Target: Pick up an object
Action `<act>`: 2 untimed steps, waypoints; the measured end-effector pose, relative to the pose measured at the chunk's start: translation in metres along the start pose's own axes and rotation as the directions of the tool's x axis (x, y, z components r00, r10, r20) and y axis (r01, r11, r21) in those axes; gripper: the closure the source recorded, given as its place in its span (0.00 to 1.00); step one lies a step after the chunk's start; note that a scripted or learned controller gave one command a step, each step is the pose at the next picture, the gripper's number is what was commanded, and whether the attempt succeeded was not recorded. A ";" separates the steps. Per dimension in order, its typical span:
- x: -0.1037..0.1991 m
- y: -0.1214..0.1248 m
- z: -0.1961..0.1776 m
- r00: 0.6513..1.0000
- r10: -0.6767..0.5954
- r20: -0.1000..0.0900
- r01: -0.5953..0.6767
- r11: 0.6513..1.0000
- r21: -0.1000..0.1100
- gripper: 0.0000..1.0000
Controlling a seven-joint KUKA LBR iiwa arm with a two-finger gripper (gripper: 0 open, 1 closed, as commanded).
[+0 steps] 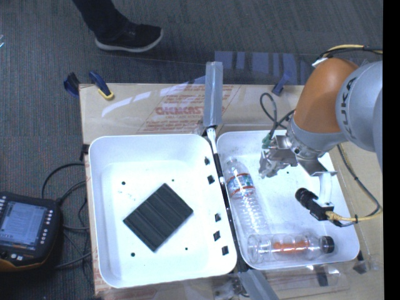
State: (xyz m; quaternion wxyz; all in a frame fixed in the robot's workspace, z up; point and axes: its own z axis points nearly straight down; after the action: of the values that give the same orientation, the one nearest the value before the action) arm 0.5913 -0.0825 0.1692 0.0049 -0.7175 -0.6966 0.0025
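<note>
In the overhead camera view we see the grey arm with its orange band [328,99] reaching in from the right over the right-hand shallow white bin [350,230], its two-finger gripper [270,166] hanging above the upper part of that bin's floor. Nothing sits between its fingers, and whether they stand apart or together we cannot tell from this slant. The nearest candidate is a clear plastic water bottle with a red-and-white label [245,195], lying along the bin's left wall just left of and below the gripper; a second clear plastic bottle with something orange inside and a dark cap [289,245] lies across the bottom of the same bin, its neck end near the first bottle's base. In the left-hand white bin [100,167] a flat, ribbed, dark grey square pad [158,216] lies well apart from the arm. We judge the step in hand to be the approach, with no grasp made yet. The next move would call for shifting left and down onto the labelled bottle, fingers across its width. Room is tight there: the bottle hugs the divider wall, so the left finger has little gap, while the bin's centre stays open for lowering.
</note>
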 end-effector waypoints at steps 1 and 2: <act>0.000 0.000 0.000 1.000 0.000 0.000 0.000 1.000 0.000 0.00; -0.002 -0.004 0.052 0.954 -0.301 0.007 0.301 0.953 -0.031 0.00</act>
State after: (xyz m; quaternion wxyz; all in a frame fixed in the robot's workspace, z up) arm 0.5864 -0.0841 0.1176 -0.0068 -0.6030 -0.7977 -0.0089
